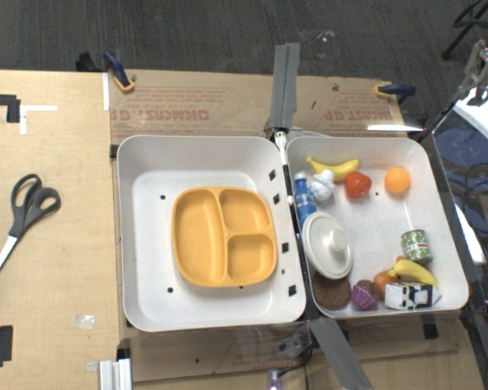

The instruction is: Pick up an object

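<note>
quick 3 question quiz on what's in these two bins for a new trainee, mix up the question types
1. True or false: the yellow divided plate lies in the left bin.
2. Which sits nearest the right bin's far wall? A) orange ball B) green can C) purple cup
3. Fill in: on the bench left of the bins lie the ____.

Key: 1 true; 2 A; 3 scissors
</note>
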{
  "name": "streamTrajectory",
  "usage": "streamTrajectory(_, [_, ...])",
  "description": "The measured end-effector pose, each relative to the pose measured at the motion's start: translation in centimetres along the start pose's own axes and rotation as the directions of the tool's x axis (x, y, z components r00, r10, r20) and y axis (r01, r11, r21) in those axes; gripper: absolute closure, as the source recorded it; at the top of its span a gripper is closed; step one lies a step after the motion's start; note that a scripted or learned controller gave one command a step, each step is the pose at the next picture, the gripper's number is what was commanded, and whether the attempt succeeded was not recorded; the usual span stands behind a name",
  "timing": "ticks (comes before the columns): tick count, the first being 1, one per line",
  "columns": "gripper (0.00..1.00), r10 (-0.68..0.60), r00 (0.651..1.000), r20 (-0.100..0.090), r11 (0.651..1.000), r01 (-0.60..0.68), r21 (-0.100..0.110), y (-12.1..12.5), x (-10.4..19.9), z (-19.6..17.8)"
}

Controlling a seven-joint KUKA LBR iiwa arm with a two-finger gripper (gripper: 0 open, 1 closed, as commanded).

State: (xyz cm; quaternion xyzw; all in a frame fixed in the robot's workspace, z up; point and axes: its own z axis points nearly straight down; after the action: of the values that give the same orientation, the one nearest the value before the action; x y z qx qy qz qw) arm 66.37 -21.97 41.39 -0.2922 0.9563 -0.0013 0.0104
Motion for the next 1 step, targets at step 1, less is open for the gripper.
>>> streamTrajectory(1, [1.00,0.002,1.000,0.007,1.000,-0.002,0.003,-0.06,-0.16,-0.99])
